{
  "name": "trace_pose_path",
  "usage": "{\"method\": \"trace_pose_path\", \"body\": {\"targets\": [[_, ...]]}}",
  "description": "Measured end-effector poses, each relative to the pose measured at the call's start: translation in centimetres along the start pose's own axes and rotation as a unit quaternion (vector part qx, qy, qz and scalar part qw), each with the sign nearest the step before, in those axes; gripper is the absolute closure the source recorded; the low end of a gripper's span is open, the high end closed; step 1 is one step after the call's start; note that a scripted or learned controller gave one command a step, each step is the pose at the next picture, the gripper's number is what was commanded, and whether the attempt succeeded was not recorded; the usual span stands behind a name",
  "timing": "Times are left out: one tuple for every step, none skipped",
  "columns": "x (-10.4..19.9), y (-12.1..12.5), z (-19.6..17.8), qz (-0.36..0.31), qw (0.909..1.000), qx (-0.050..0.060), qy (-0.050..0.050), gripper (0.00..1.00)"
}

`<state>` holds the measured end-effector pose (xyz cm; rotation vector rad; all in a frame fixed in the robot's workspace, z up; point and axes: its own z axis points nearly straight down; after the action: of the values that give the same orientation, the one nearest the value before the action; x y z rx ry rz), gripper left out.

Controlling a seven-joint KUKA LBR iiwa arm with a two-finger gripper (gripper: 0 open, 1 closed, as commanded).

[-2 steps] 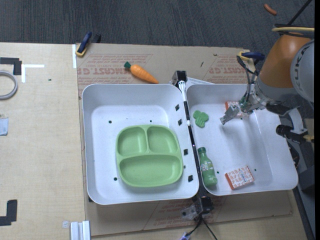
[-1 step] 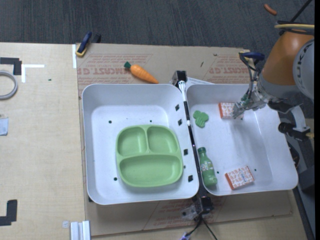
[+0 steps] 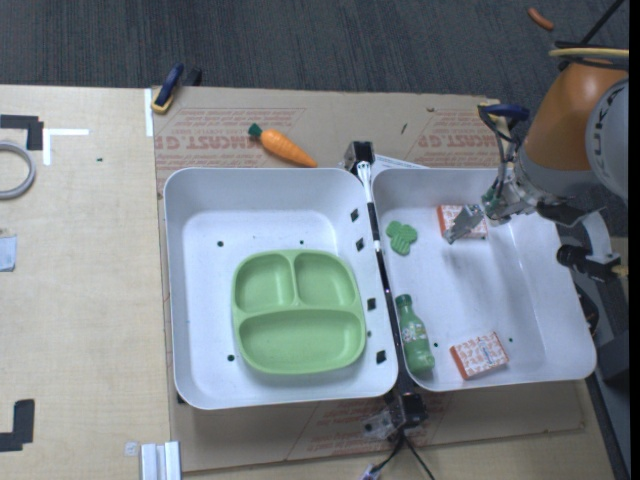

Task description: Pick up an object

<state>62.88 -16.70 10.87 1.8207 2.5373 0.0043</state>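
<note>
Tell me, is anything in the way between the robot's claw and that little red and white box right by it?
Nothing visible is. The gripper hangs right at the small red and white box near the back of the right bin, with no gap showing between them. The green piece lies off to the side, and the green bottle is nearer the front.

A single fixed camera looks down at a slant from above the bench (image 3: 80, 298), far enough off to take in both bins whole. The left bin (image 3: 190, 288) sits near the frame's centre; the right bin (image 3: 540, 338) lies beside it, and dark floor (image 3: 300, 18) runs beyond it along the top edge.
</note>
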Motion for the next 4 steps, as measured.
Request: {"method": "trace_pose_path", "body": {"targets": [[1.9, 4.2, 1.0, -0.062, 0.9981, 0.0, 0.001, 0.0], [1.7, 4.3, 0.0, -0.061, 0.9981, -0.002, 0.0, 1.0], [1.8, 4.3, -0.1, -0.061, 0.9981, -0.002, 0.0, 0.0], [4.0, 3.2, 1.0, -0.11, 0.9939, 0.0, 0.001, 0.0]]}}
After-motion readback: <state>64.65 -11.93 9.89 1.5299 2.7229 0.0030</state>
